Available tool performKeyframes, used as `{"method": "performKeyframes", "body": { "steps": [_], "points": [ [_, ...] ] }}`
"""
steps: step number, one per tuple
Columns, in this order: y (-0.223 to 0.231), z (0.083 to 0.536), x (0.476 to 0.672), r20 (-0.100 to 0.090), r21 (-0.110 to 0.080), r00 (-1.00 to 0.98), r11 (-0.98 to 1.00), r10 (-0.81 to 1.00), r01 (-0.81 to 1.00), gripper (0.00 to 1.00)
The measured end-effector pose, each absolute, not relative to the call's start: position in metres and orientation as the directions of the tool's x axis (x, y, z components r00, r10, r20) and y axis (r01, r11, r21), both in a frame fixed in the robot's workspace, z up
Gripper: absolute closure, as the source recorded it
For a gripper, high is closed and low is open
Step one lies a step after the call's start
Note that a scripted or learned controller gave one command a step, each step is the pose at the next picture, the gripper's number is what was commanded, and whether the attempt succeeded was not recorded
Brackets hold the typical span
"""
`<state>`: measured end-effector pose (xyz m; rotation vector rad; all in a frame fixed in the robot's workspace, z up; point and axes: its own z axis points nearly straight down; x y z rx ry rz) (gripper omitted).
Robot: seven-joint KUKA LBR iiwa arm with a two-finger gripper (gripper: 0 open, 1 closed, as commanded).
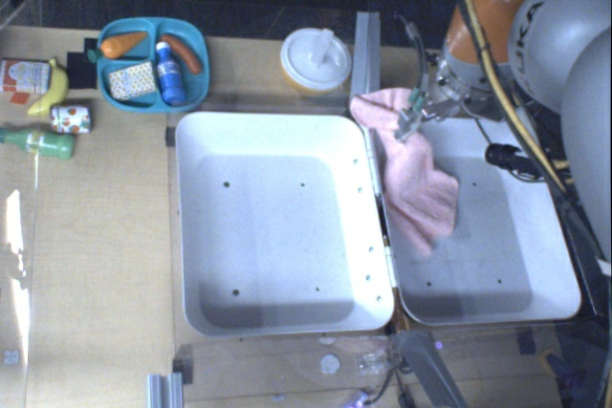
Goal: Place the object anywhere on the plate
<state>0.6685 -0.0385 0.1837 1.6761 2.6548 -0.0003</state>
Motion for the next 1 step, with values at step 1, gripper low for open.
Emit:
{"method": "performKeyframes", "body": {
  "steps": [1],
  "points": [
    [-0.0367, 0.2259, 0.6701, -0.003, 0.005, -0.437, 0.437, 0.9, 0.9, 1.0]
  ]
}}
